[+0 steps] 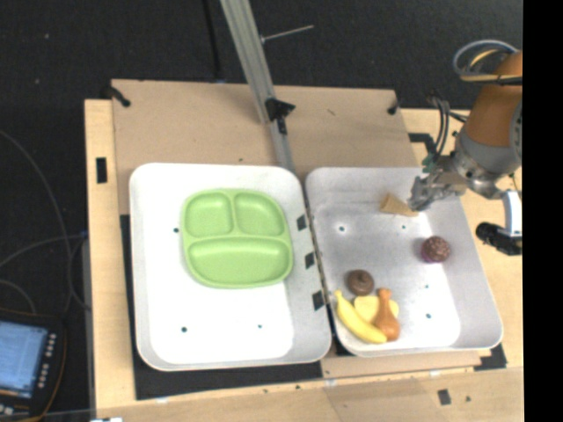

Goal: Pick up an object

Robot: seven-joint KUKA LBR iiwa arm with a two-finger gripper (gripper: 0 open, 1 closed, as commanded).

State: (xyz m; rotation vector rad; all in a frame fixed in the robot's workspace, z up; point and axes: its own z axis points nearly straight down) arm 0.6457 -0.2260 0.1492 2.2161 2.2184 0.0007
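Note:
In the right bin (457, 323) lie several small food items: a tan wedge (396, 204) near the back, a dark purple ball (435, 250) at the right, a brown doughnut (359, 281), a yellow banana (354, 317) and an orange drumstick (387, 316) at the front. My gripper (425, 192) hangs over the bin's back right part, its tip just right of the tan wedge. Whether it touches the wedge is unclear.
The left bin (158, 323) holds a green divided plate (237, 238). A grey metal pole (251, 60) slants up from between the bins at the back. The arm's orange band (493, 112) rises at the right edge.

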